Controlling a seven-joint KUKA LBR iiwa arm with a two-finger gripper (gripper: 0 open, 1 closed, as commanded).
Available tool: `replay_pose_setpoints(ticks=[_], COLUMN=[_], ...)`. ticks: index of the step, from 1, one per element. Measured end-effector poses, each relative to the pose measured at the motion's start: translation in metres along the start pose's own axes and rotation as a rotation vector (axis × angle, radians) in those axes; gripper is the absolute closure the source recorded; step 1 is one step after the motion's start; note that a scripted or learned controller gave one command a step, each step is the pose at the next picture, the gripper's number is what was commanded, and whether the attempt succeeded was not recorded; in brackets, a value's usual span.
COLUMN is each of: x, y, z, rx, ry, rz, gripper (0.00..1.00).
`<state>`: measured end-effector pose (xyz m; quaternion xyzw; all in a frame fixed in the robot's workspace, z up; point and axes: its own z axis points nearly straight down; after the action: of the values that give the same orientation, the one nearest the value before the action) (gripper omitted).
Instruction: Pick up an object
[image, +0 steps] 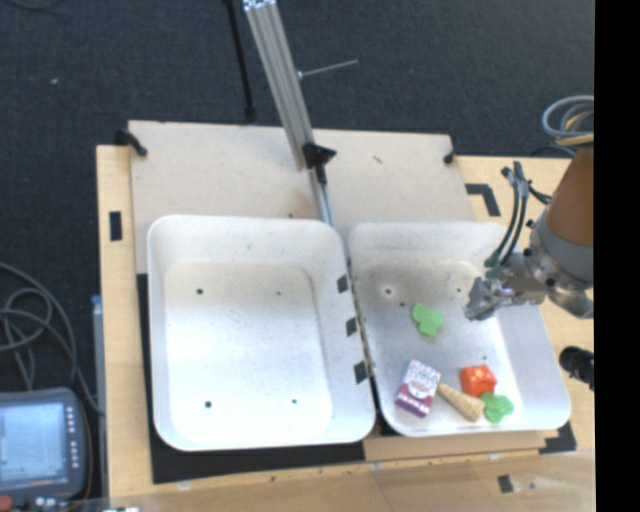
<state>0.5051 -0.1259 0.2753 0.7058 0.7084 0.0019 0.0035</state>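
The right bin (520, 345) holds a small green piece (428, 320) near its middle. Along its front edge lie a purple and white carton (417, 389), a tan cone (460, 402), a red block (478, 380) and another green piece (497, 407). My gripper (482, 300) hangs over the right bin's right half, to the right of the middle green piece and apart from it. Nothing shows between its tips.
The left bin (250, 330) sits beside the right one. A slanted metal pole (288, 95) rises from the back between the bins. A screen (35, 440) and cables lie at the bench's left.
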Motion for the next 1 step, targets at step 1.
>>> replay_pose_setpoints(ticks=[1], x=[0.0404], y=[0.0271], z=[0.0004], rx=[0.005], ry=[0.002], rz=[-0.003], gripper=[1.00])
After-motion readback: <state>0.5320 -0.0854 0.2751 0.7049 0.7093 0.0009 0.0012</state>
